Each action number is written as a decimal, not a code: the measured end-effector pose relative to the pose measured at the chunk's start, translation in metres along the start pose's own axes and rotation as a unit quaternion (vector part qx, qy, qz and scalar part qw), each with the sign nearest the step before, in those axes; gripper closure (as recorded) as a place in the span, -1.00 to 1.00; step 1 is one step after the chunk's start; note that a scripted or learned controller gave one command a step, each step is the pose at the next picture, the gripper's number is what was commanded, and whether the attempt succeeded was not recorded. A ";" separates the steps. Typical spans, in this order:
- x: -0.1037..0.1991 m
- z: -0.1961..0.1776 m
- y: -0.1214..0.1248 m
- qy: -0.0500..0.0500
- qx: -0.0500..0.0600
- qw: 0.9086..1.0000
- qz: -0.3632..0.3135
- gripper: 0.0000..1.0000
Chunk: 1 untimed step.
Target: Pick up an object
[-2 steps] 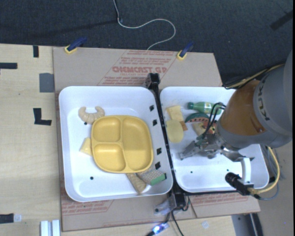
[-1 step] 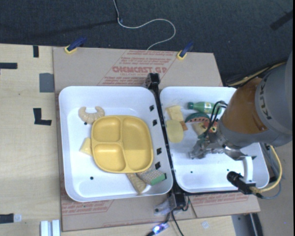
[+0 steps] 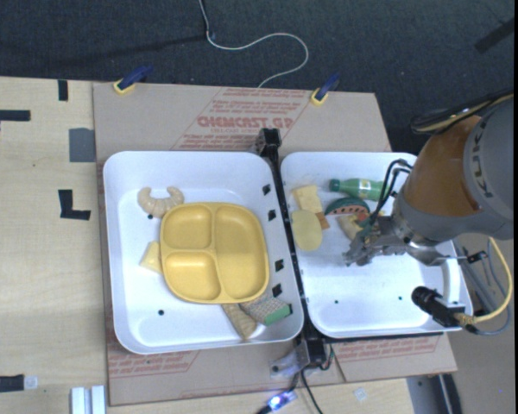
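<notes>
Camera view showed the gripper point(image 3: 360, 254) low in the right bin point(image 3: 375, 317), just beside a pale yellow piece point(image 3: 307, 229) and a watermelon slice point(image 3: 347, 205). Whether it gripped anything, I could not tell.

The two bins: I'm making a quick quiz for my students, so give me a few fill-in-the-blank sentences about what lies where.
The yellow divided plate lies in the ____ bin.
The green bottle lies in the ____ bin.
The gripper is over the ____ bin.
The plate has ____ compartments.

Missing words: left; right; right; three.
</notes>
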<state>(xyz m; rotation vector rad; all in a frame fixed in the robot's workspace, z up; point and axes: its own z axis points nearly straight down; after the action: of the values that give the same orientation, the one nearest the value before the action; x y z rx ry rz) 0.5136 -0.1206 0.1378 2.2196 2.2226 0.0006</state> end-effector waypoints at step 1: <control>0.008 -0.047 -0.005 0.000 -0.001 1.000 0.000 1.00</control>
<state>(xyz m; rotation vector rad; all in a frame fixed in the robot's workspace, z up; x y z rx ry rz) 0.5089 -0.1127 0.1850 2.2181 2.2228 0.0022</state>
